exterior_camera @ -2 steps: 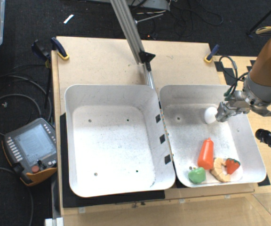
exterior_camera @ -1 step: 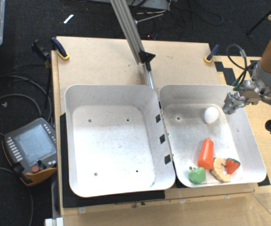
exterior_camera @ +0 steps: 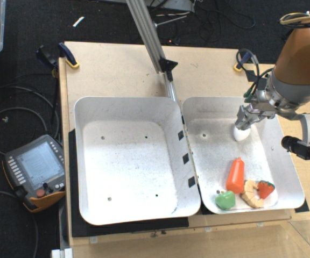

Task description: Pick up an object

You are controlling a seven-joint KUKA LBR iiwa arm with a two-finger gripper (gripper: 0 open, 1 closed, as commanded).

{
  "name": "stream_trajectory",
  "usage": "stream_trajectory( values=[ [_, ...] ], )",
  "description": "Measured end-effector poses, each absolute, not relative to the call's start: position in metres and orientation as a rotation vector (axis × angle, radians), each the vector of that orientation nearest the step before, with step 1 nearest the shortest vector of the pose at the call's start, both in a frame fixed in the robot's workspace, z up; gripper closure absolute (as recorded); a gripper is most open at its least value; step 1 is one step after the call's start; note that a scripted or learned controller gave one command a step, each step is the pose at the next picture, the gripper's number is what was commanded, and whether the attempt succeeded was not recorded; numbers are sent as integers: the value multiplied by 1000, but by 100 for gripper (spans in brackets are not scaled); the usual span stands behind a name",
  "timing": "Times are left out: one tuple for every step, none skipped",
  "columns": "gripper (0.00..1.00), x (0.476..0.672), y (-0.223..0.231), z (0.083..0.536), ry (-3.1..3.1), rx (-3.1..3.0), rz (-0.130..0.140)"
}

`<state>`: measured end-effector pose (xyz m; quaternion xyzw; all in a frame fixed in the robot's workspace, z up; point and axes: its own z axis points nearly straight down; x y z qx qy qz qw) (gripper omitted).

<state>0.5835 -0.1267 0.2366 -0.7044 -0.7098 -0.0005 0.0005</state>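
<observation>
Near corner: green object (exterior_camera: 226,200), orange object (exterior_camera: 235,174), tan piece (exterior_camera: 252,193) and red piece (exterior_camera: 266,187) are crowding the right bin's (exterior_camera: 211,109) near rim
Mid-bin: gripper (exterior_camera: 245,123) is touching a white object (exterior_camera: 241,133); finger state unreadable
Left bin (exterior_camera: 124,107): is lying alongside, rims touching

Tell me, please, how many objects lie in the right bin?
5: a white ball beneath the claw; an orange carrot, green pepper, tan piece and strawberry clustered near the front corner.

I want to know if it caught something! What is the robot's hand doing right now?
Hand: down in the right bin, right above a white object; cannot tell if it is open, closed or holding it.
</observation>
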Motion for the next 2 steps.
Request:
stream_trajectory(
  values=[
    [100, 578, -83, 233, -2228, -2212, 0],
    [100, 584, -28, 228, -2229, -2211, -1]
  ],
)
